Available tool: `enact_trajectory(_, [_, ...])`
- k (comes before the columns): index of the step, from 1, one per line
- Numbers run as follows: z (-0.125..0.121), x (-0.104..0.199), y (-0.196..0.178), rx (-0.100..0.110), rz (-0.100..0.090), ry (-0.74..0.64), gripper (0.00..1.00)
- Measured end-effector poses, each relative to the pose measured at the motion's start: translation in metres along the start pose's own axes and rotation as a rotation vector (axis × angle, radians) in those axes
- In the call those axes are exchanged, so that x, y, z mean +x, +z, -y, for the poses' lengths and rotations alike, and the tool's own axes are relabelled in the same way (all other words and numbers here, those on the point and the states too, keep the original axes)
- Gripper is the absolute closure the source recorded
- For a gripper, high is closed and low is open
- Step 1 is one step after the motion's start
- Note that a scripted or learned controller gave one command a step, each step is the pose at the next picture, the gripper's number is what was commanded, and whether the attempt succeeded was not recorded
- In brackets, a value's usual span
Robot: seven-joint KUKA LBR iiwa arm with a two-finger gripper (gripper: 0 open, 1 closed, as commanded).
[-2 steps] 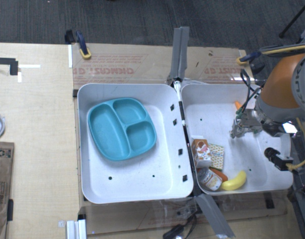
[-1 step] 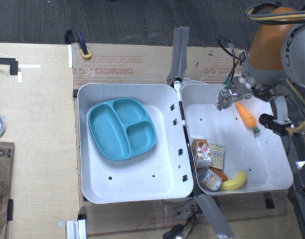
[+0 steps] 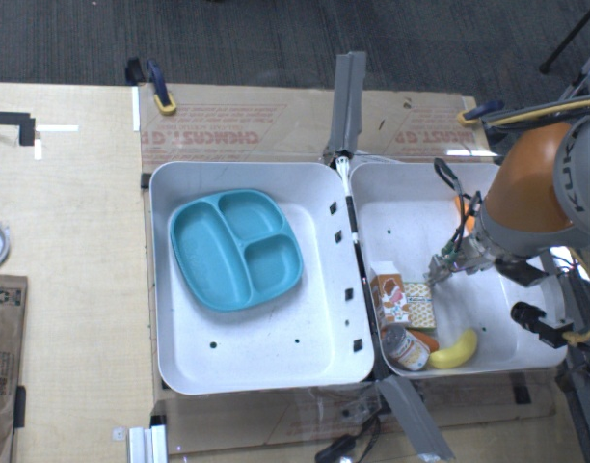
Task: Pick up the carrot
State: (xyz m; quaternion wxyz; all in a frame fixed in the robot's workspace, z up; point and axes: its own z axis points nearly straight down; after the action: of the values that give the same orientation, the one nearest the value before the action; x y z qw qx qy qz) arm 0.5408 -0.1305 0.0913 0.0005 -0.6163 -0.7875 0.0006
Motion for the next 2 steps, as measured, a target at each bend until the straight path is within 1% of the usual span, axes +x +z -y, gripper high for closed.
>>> enact_trajectory(1, [0.038, 0.034, -0.001, -0.001, 0.004, 0.087, 1.00])
enact_trajectory(2, [-0.024, 0.084, -0.100, 0.000, 0.001, 0.066, 1.00])
